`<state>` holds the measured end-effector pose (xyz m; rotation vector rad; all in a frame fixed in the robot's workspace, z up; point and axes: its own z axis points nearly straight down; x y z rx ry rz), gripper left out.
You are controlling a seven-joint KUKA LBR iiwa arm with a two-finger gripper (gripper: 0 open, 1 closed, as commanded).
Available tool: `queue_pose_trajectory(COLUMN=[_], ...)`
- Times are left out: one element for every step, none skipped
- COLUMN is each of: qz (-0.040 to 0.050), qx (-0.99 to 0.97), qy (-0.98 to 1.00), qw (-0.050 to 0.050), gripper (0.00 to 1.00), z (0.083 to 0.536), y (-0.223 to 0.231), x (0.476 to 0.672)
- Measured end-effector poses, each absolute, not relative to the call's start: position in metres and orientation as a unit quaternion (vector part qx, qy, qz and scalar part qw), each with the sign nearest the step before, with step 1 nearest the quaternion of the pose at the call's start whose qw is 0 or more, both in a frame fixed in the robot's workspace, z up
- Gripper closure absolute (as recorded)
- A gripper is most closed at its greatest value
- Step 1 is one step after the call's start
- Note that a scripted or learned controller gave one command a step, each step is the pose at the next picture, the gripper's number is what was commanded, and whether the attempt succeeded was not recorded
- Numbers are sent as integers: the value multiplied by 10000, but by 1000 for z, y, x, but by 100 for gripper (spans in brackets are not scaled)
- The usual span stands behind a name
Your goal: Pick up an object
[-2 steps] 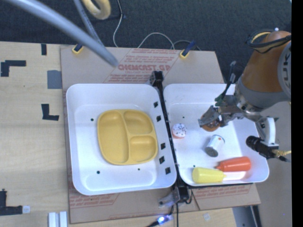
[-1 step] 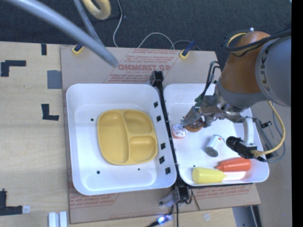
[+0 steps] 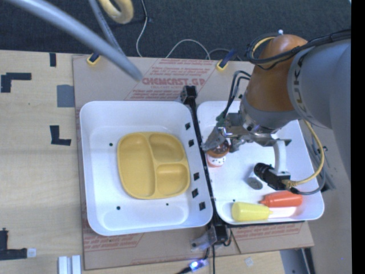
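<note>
My gripper [image 3: 221,143] hangs over the left part of the right bin [image 3: 302,133], close to the divider between the bins. Right under its tip sits a small object with a brown top and a white base [image 3: 216,156]; the gripper's metal parts overlap its top, and I cannot tell if they grip it. Along the right bin's front edge lie a yellow cone-shaped piece [image 3: 250,211] and an orange carrot-like piece [image 3: 281,199], with a white piece [image 3: 285,212] just below the carrot.
The left bin [image 3: 94,153] holds a yellow divided plate [image 3: 153,164] near its middle. The grey arm and its orange band cover the back right of the right bin. Black clips line the divider [image 3: 197,153].
</note>
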<state>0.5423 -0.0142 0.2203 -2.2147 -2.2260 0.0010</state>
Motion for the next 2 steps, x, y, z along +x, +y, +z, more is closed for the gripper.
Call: queue_pose_trajectory(qz=[6, 1], qx=[-7049, -7045], qy=[-7094, -7097], qw=[12, 9], gripper=[100, 100], z=[217, 227], y=[37, 97], x=[536, 541])
